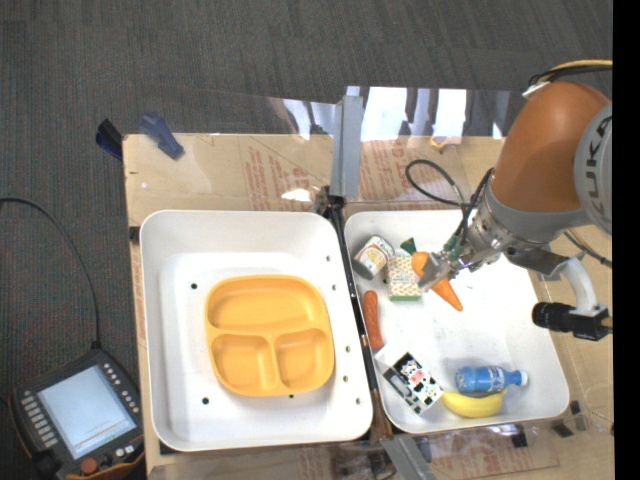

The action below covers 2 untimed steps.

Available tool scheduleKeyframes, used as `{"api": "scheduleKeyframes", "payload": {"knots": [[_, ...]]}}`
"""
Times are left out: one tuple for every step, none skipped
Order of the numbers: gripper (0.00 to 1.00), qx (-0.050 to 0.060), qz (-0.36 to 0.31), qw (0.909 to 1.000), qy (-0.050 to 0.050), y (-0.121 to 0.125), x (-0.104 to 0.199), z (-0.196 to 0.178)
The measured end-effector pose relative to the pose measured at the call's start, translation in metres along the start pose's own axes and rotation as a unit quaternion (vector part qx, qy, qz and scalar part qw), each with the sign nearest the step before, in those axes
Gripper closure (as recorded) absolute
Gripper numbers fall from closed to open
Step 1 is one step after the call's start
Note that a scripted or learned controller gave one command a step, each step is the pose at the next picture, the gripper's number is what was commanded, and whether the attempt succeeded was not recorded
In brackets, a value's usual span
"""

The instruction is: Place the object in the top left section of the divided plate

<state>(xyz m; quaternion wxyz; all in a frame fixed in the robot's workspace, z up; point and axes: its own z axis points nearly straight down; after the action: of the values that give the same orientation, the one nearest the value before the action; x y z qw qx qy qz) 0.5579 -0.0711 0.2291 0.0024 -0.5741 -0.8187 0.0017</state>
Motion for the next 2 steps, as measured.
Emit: {"api": "scheduleKeyframes", "payload": {"knots": [[1.00, 0.001, -0.030, 0.9995, 0.000, -0.005, 0.065, 0.033], [1.00, 0.000, -0.084, 0.9964, 0.000, 0.024, 0.172, 0.030]]}}
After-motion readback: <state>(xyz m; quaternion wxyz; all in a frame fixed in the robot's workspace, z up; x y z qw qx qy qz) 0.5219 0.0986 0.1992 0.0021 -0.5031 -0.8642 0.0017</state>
